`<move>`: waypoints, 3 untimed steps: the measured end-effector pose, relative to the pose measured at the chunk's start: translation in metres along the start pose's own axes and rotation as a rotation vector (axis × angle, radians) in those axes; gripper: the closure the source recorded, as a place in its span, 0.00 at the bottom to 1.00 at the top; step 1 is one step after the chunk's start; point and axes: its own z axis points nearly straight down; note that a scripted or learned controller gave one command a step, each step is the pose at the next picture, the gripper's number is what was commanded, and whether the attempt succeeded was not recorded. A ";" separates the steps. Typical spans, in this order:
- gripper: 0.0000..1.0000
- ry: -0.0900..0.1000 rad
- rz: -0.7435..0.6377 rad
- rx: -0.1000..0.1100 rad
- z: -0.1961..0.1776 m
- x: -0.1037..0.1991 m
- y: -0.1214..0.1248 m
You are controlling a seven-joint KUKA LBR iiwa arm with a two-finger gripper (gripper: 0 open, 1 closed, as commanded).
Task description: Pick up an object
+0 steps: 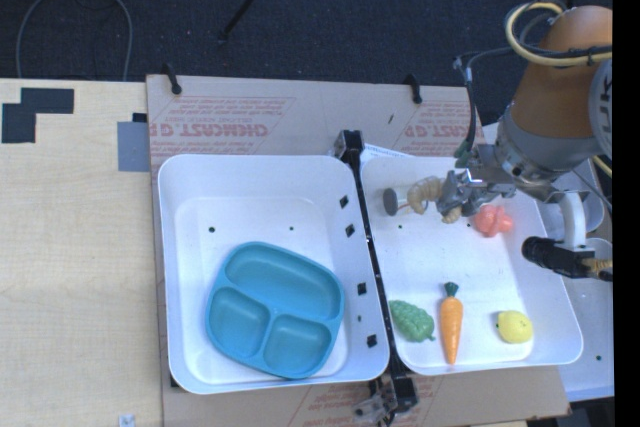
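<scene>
My gripper (pixel 456 197) hangs low over the far part of the right bin (pixel 560 315). It is right against a tan, knobbly toy (pixel 422 192) that has a dark grey round end (pixel 390 202) on its left. A pink toy (pixel 492 220) lies just right of the gripper. Nearer the front of that bin lie a green leafy toy (pixel 412 320), an orange carrot (pixel 451 320) with a green top, and a yellow lemon (pixel 514 326).
The left bin (pixel 190 205) holds a blue divided plate (pixel 274 308). A black divider bar (pixel 362 245) runs between the bins. A black part of the arm's rig (pixel 560 257) reaches over the right bin's right rim. Brown cardboard lies under both bins.
</scene>
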 end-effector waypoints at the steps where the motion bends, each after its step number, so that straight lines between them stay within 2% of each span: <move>1: 1.00 0.001 -0.002 0.003 -0.003 0.050 0.006; 2: 1.00 0.001 -0.003 0.003 -0.006 0.102 0.009; 3: 1.00 0.000 -0.001 0.006 0.013 0.155 0.004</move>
